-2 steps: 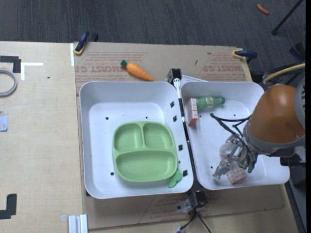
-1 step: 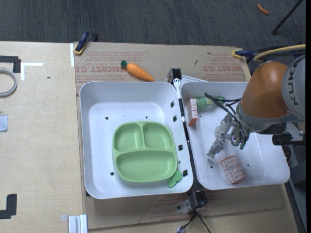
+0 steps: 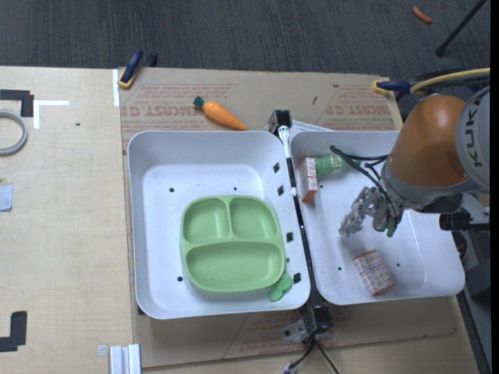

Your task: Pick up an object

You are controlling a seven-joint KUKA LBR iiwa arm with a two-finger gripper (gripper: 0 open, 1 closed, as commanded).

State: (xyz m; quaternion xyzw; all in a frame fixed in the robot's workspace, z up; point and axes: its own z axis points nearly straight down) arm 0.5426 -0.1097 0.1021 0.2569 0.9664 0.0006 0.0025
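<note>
Fingers (image 3: 366,218) above right bin (image 3: 421,275), cardboard (image 3: 257,100) beneath.

On the worktop (image 3: 62,232) two bins sit side by side: the left bin (image 3: 148,209) holds a divided plate (image 3: 231,244) with a small toy (image 3: 281,287) at its near-right corner, the right bin (image 3: 421,279) holds a carton (image 3: 309,176) far-left and a box (image 3: 372,271) near the front, and a toy carrot (image 3: 221,113) lies behind the left bin.

We look down from one fixed camera above the bench, tilted at a slant, far enough to take in both white bins (image 3: 140,232). The gripper (image 3: 370,216) sits right of centre, arm entering from the right.
</note>
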